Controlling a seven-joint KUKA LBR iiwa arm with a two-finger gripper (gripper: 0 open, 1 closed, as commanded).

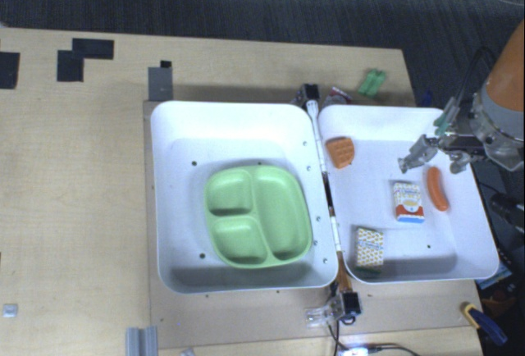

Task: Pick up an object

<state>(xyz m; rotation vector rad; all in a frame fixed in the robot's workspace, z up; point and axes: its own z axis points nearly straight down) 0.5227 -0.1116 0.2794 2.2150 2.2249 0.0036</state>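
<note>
The right white bin (pixel 373 129) holds an orange bread-like piece (pixel 340 151) near its far left, a small white and blue carton (pixel 408 202) in the middle, an orange sausage-shaped piece (pixel 438 188) beside it, and a patterned packet (pixel 370 247) at the near left. My gripper (pixel 433 153) hangs above the bin's far right part, just up and left of the sausage piece. Its fingers are spread apart with nothing between them.
The left white bin (pixel 176 182) holds a green divided plate (pixel 257 215). A green object (pixel 372 83) lies on the bench behind the right bin. Black clips and cables sit along the seam between the bins.
</note>
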